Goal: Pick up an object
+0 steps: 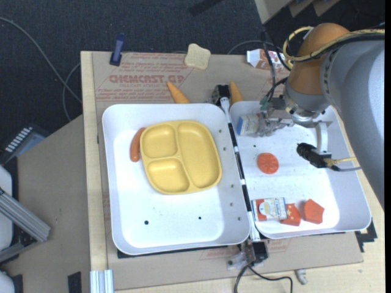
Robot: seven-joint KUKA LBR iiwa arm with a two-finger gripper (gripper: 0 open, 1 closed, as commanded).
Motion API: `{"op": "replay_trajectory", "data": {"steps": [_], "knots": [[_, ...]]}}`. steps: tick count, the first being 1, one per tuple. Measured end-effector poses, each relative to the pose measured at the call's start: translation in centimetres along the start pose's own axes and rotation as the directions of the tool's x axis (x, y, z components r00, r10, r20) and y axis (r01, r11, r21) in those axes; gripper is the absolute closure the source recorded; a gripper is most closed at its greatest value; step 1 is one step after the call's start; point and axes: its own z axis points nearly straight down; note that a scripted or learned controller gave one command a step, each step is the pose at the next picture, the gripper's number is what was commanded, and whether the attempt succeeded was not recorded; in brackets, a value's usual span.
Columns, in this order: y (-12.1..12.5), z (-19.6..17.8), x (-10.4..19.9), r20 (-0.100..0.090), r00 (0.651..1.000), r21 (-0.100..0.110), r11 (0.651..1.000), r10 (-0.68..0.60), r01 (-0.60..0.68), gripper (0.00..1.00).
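So the arm (342, 60) comes in from 3 o'clock and hangs over the top end of the right bin (348, 215), wrist pointing down at the 12 o'clock corner. The jaws (267, 125) sit right by a small blue-white packet (246, 125) against the bin's left wall — looks like that's the pick it's lining up for, though that's my guess. Can't tell how wide the jaws are or if they've got anything; too much wrist clutter.

Other candidates in that bin: a red disc (267, 163) near the middle, a carton (270, 209) and red block (313, 210) down at 6 o'clock. Left bin (177, 224) has a yellow tray (181, 156) with a sausage (135, 145) tucked at its 9 o'clock — well apart from the arm.
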Motion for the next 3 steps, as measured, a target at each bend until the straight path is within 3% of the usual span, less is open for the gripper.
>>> {"op": "replay_trajectory", "data": {"steps": [1, 2, 3], "knots": [[0.0, 0.0, 0.0, 0.0, 1.0, 0.001, 1.0, 0.0, 0.0, 0.0], [-7.1, 1.1, -0.1, -0.003, 1.0, 0.003, 1.0, 0.002, -0.002, 0.0], [-6.1, 1.1, -0.6, -0.002, 1.0, 0.0, 1.0, 0.002, -0.002, 0.0]]}}
